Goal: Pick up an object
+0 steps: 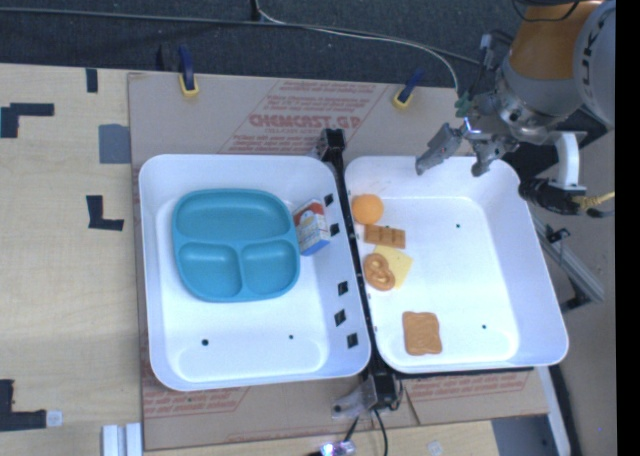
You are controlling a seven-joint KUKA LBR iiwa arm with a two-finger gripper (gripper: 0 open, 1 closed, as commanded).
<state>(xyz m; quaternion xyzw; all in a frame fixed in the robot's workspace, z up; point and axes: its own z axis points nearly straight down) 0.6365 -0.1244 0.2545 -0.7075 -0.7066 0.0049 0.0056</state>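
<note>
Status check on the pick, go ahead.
Tool open, holding nothing, high over right bin's far edge. Orange ball, pretzel, toast untouched along bin's left side. Nothing blocking.

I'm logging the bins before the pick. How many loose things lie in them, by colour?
Blue: 1, the tray
Blue and white: 1, the carton
Orange: 1, the ball
Brown or tan: 3, the cracker, pretzel and toast
Yellow: 1, the slice
Total: 7
</note>
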